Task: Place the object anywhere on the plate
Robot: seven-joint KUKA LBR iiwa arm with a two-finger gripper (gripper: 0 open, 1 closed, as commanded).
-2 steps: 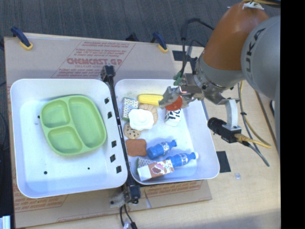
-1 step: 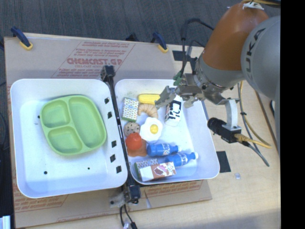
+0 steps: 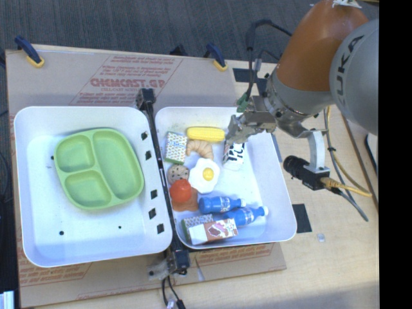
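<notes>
Gripper (image 3: 237,134) sits low in the right bin (image 3: 278,192), directly over a black-and-white patterned object (image 3: 234,154); can't tell whether it's grasping. Green divided plate (image 3: 98,169) waits in the left bin (image 3: 32,192). Risk: clutter is tight, with the corn cob (image 3: 205,134) and fried egg (image 3: 205,175) just beside, so a bump or partial pinch may drop it mid-transfer.

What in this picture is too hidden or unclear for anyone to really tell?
- The hand, camera view: its fingertips blend into the black-and-white patterned object below, so open, shut or holding is unclear.
- The small blue-and-white printed packet: print too small to read.
- The grey arm: cut off by the top and right edges.
- The round brown cookie: partly hidden by the red tomato-like ball.
</notes>
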